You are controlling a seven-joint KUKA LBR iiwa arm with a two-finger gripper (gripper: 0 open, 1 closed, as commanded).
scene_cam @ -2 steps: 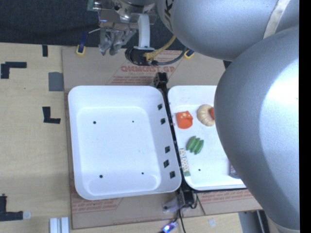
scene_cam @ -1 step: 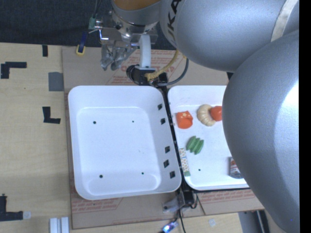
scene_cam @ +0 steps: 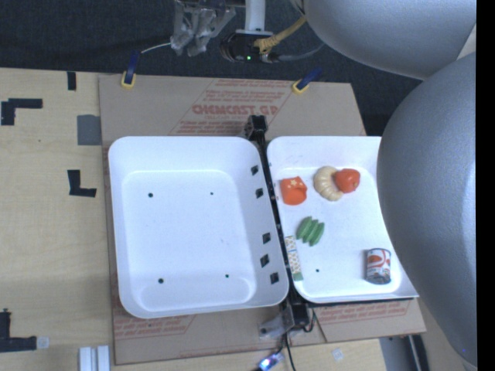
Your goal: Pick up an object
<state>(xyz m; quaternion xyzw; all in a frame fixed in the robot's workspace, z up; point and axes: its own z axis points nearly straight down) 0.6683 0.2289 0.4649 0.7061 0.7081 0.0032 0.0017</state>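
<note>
The gripper (scene_cam: 197,33) hung up at the top of the view, beyond the bins, and whether it was apart or together could not be told from here. Nothing sat in it. The grey arm (scene_cam: 433,130) loomed across the right side. Down in the right bin (scene_cam: 352,284) lay an orange-red piece (scene_cam: 293,191), a cream shell-like piece (scene_cam: 327,183) touching a red one (scene_cam: 347,179), a green piece (scene_cam: 311,231) and a small can (scene_cam: 378,267). The left bin (scene_cam: 186,230) sat just beside it.

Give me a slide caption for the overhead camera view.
Right bin holds a red pepper, tomato, green pods and a small can; tool raised beyond the bins.
</note>
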